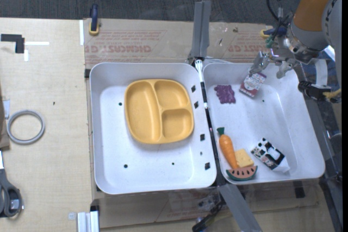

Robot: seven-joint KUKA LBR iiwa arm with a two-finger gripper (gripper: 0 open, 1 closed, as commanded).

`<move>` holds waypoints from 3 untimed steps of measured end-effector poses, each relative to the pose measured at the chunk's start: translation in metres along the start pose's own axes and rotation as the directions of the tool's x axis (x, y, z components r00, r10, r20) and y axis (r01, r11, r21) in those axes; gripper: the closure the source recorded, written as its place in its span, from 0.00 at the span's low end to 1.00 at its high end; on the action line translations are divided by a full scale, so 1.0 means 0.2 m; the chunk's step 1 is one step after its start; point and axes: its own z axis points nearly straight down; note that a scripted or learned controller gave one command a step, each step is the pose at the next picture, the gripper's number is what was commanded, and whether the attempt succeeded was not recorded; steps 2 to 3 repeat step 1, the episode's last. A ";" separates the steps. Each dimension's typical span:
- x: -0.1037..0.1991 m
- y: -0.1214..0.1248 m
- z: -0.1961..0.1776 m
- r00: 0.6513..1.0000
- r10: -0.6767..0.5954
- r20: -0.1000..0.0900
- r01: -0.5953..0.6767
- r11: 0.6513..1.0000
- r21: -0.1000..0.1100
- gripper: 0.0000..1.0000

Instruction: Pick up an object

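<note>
My gripper [271, 66] hovers over the back of the right bin [304, 133], its two fingers spread apart and open. A small white and red carton [253, 83] lies just below and left of the left fingertip [260, 67], not between the fingers. Further left in that bin sits a purple bunch of grapes [224, 93]. Near the front are an orange carrot [227, 150], a yellow cheese block [244, 159], a watermelon slice [241, 173] and a black and white carton [269, 155].
A yellow divided plate [159, 110] lies in the left bin [109, 160]. A grey rail [200, 30] rises behind the bins' shared wall. On the bench to the left rest a tape roll [24, 126] and scissors [10, 199].
</note>
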 end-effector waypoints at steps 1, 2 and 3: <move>-0.01 0.00 0.47 0.995 0.104 0.000 -0.104 0.995 0.001 0.00; -0.01 0.00 0.47 0.995 0.104 0.000 -0.104 0.995 0.001 0.00; -0.01 0.00 0.47 0.995 0.104 0.000 -0.104 0.995 0.001 0.00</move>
